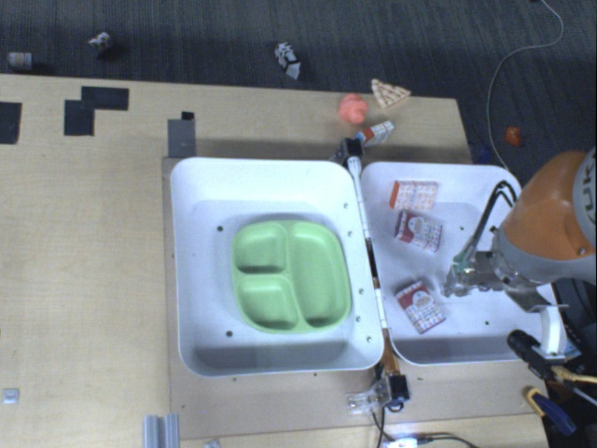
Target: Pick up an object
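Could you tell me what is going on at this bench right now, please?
A grey KUKA arm reaches in from the right over the right bin, its end effector low above the bin floor. Three small packets lie there: an orange one at the back, a red and white one below it, and another red one nearest the front, just left of the end effector. None looks lifted yet. The left bin holds a green divided tray.
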You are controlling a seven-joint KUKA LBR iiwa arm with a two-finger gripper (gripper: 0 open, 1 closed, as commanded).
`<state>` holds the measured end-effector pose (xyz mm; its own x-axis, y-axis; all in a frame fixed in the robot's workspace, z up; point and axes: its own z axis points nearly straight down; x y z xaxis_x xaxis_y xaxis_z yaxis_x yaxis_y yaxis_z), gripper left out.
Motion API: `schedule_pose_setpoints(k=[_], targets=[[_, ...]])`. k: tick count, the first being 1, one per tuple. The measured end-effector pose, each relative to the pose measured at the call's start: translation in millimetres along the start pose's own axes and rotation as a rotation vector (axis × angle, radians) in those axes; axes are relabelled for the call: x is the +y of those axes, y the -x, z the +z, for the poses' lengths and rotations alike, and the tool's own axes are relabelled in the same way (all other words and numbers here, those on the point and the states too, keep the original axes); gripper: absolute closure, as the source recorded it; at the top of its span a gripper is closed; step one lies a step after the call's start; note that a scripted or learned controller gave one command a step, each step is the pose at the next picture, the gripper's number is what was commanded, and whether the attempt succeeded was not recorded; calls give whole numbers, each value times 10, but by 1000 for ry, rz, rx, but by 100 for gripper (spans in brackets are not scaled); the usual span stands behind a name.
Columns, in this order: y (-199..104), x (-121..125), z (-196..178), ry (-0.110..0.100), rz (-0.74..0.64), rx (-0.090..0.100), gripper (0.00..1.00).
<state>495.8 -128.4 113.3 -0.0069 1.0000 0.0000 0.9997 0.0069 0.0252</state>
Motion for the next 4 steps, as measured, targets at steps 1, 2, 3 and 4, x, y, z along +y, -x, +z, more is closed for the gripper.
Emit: schedule_pose_setpoints(k=[1, 2, 3, 4], targets=[[0, -1, 1, 0, 0, 0, 0], [-420, -36, 224, -4, 7, -8, 0], [-462, 1, 98, 1, 2, 2, 100], [94, 25, 261, -16, 4, -2, 100]])
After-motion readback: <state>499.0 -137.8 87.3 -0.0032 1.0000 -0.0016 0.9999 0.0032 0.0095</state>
